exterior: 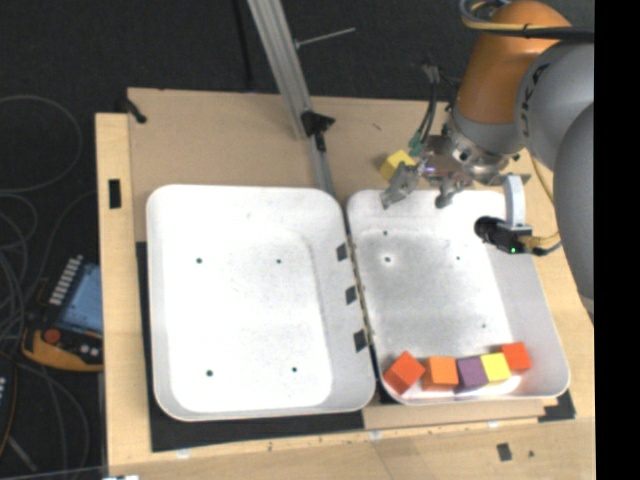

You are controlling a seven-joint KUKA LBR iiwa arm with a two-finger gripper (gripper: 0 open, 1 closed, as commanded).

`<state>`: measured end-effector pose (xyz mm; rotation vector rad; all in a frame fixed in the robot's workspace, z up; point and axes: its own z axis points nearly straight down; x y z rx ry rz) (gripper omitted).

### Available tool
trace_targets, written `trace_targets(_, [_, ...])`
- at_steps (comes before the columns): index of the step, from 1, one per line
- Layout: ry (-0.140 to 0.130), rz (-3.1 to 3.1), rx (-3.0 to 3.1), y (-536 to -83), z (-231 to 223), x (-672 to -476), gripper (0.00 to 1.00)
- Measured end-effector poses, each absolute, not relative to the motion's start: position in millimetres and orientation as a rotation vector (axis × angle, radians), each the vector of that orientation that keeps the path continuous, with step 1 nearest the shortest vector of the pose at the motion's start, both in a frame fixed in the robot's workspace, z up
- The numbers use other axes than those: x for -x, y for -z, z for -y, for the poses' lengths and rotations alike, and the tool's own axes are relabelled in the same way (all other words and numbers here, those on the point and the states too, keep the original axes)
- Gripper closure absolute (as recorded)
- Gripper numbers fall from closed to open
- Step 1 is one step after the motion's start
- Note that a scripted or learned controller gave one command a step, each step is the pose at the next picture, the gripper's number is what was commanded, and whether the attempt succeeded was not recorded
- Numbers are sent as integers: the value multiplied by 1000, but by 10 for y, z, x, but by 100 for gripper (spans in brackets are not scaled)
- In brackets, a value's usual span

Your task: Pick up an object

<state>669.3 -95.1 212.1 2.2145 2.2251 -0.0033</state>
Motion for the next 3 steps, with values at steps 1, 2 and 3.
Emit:
trace_targets(1, [12, -2225, -2229, -1261, 926, -6038, 0])
trace_targets(2, [4, -2214, -2224, -956, 1611, -6198, 0])
trace_targets(3, [-6, -2212, -2217, -2269, 1819, -5854, 0])
